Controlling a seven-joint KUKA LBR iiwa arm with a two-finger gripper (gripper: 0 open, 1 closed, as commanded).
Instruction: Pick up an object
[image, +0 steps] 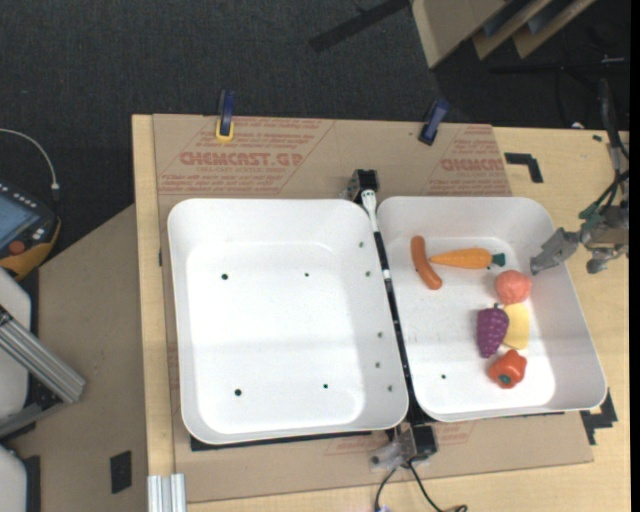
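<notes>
Toy foods lie clustered in the right bin (570, 330), right of frame centre: a sausage (426, 263), carrot (466, 259), pink peach (513, 287), purple grapes (490, 331), yellow piece (517, 325) and red pepper (508, 369); none is lifted. Gripper (566, 249) hangs at the bin's upper right rim, fingers apart, nothing between them; by my reading this is the approach step. Next it must descend over one piece, the peach being nearest, then close. Left bin (200, 300) sits alongside.

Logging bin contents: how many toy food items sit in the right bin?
6: sausage at left, carrot beside it, peach, grapes, yellow piece, red pepper nearest. None seem hidden.
</notes>
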